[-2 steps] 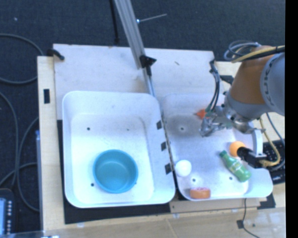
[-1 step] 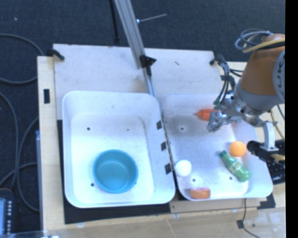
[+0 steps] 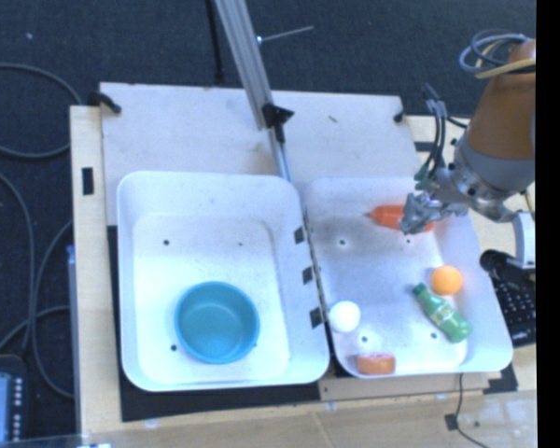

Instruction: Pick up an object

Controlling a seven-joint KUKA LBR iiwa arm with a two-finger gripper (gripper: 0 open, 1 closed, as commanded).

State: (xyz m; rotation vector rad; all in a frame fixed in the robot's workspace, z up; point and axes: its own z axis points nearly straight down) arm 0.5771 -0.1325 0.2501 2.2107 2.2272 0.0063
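Hovering over the orange-red piece [image 3: 388,216] at the right bin's [image 3: 467,357] 12 o'clock, can't tell jaws' state, could easily nudge it away.

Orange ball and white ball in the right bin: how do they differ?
The orange ball sits toward the bin's right side, beside the green bottle; the white ball lies at the left wall of the right bin, by the divider. The orange ball appears to touch the bottle's cap end; the white ball stands apart from other things. The orange ball is nearer the claw. Both are round, similar in size, and lie loose on the bin floor.
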